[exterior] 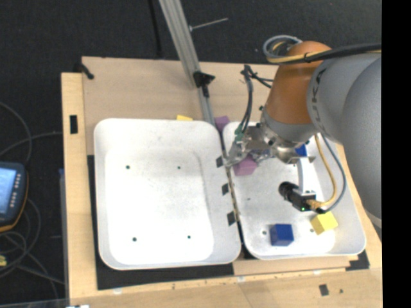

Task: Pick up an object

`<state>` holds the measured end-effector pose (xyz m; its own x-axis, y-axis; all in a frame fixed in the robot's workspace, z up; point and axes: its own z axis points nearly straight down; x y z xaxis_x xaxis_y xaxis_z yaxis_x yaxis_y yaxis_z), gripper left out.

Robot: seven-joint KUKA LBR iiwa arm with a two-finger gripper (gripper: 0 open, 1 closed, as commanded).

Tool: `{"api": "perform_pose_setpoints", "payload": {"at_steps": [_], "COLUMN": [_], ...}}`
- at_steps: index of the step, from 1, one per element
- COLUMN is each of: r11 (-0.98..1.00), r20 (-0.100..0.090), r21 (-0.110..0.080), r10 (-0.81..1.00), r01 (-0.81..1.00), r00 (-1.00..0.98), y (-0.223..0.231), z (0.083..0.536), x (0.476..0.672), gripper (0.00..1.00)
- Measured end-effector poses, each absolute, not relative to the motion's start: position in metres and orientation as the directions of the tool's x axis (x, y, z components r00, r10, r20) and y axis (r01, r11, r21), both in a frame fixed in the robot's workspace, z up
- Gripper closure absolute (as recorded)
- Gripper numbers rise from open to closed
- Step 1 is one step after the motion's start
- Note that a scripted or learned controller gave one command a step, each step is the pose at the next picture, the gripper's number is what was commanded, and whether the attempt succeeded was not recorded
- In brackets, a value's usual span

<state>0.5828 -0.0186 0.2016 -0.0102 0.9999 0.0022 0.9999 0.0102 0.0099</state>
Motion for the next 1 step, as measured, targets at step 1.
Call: {"api": "perform_pose_setpoints", "payload": {"at_steps": [1], "r11": [0.008], "r20": [0.002], "r21": [0.009], "r10": [1.0], "r01": [1.0], "r00": [-0.008], "y": [0.034], "z": [0.2991], "x": [0.5601], "gripper": [1.0]}}
